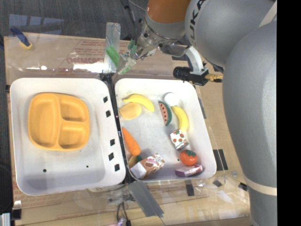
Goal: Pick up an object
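On the brown bench sit two white bins.

text: "KUKA", dark letters, partly cut off | on: grey arm housing, upper middle-right of the frame | text: faint reddish print, unreadable | on: clear sheet over the table, upper left | packaging on small items in right bin: too small to read

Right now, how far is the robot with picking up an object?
Nothing looks picked: the carrot, tomato and bananas lie in the right bin. The end effector hangs above the bins' far edge. Reaching down, grasping and lifting remain.
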`<state>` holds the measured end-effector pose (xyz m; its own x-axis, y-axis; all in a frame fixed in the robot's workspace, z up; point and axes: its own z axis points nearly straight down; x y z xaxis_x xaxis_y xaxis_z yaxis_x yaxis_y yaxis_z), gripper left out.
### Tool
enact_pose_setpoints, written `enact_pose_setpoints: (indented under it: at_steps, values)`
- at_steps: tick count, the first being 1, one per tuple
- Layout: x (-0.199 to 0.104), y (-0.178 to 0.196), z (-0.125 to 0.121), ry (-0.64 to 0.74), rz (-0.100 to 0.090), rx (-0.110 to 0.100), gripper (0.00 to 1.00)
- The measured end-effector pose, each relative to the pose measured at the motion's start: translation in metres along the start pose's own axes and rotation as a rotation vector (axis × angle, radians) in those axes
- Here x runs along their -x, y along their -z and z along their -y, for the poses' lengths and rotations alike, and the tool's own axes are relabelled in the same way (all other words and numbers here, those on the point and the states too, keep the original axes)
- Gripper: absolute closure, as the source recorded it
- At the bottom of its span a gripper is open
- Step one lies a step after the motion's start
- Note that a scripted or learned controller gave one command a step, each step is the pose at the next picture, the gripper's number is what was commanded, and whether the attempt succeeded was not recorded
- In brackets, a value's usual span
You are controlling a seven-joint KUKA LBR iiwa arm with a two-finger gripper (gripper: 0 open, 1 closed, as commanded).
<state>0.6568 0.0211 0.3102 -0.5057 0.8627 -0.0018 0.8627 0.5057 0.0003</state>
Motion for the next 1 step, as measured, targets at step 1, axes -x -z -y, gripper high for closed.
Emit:
enact_pose_setpoints:
  at_steps: [1]
  values:
    - [-0.0015,0.0102,-0.0015,0.009,0.001,-0.001,1.0]
